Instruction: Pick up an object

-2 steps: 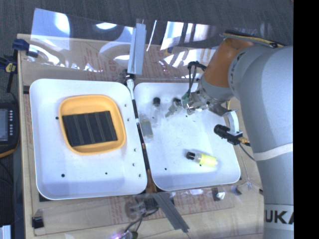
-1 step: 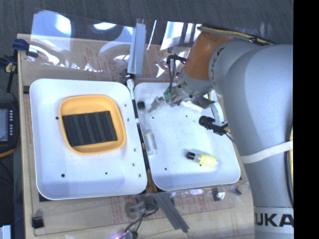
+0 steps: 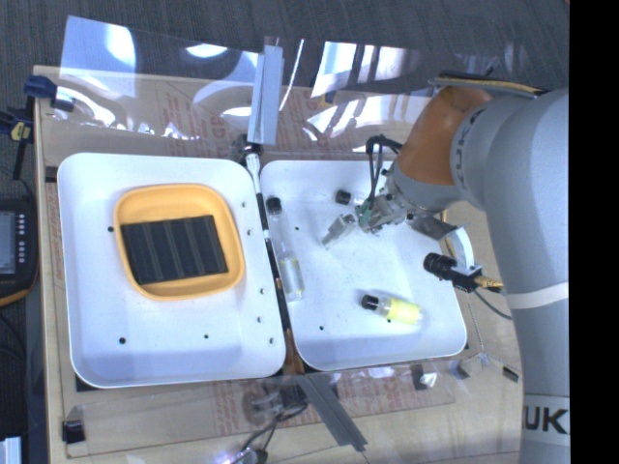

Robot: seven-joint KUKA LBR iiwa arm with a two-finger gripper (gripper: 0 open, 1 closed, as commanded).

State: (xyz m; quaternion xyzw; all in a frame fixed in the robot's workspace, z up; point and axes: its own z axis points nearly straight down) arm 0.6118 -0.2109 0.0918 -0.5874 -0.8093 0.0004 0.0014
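so the gripper [image 3: 340,228] is down low in the right bin [image 3: 338,336], a bit toward 11 o'clock from the bin's middle, and honestly i can't tell if it's open or closed, or gripping anything. a small black piece [image 3: 342,197] sits near it at its 12 o'clock. the yellow bottle [image 3: 398,309] with a black cap lies at its 5 o'clock, well apart. a clear tube [image 3: 282,249] lies along the bin's 9 o'clock wall. the left bin [image 3: 97,327] has a yellow tray [image 3: 174,199] with a black ridged insert [image 3: 176,247]

Tray [image 3: 129,213] sits in L bin [image 3: 145,341]; R bin [image 3: 334,341] has vial [image 3: 286,257] along its L wall, bottle [image 3: 395,308] nr front.
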